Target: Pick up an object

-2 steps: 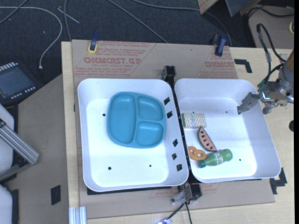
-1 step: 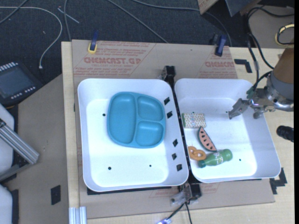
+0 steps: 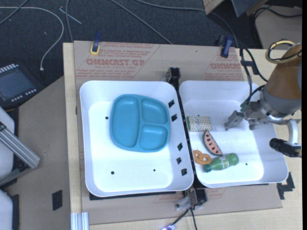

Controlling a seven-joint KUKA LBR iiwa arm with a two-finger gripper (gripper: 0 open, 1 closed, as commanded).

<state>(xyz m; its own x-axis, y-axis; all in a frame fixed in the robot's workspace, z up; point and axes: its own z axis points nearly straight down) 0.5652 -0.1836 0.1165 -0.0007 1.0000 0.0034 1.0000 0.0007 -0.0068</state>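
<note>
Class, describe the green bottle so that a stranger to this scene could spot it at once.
Find the right bin of the two white bins. Along its near edge lies the green bottle on its side, touching an orange pretzel-shaped toy, below the watermelon slice. It alone is green.

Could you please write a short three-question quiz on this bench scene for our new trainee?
1. True or false: the blue plate lies in the left bin.
2. Which lies closest to the green bottle in the right bin? A) the pretzel B) the blue plate C) the patterned card
3. Fill in: the watermelon slice lies between the patterned card and the ____.

Key
1. True.
2. A.
3. Green bottle. The gripper sits apart from all of these, at the right bin's upper right.
</note>
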